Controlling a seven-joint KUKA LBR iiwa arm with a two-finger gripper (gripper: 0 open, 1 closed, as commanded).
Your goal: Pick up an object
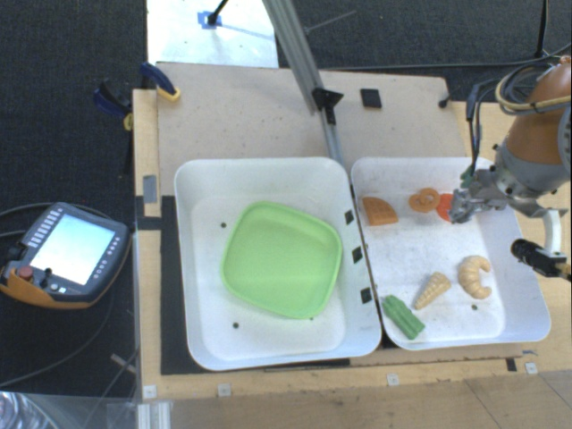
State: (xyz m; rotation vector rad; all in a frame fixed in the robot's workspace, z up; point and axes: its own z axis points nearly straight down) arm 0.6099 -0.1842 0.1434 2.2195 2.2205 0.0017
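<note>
Green block point(403, 317), cone point(434, 290) and croissant point(475, 276) share the right bin point(527, 329); fingers' point(461, 208) state unclear.

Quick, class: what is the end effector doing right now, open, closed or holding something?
End effector: low in the right bin, beside a red-orange item; open or closed cannot be told.

This is a robotics lab or test cell, not a home. A pale wooden bench point(268, 114) stands on dark carpet and bears two shallow white plastic bins point(192, 266) side by side, held by blue clamps point(112, 104) at its far left corner. A grey and orange handheld robot control pendant point(63, 256) with a lit screen lies on the floor at left, cables trailing, and a slanted metal camera pole point(295, 43) rises at the far side.
</note>
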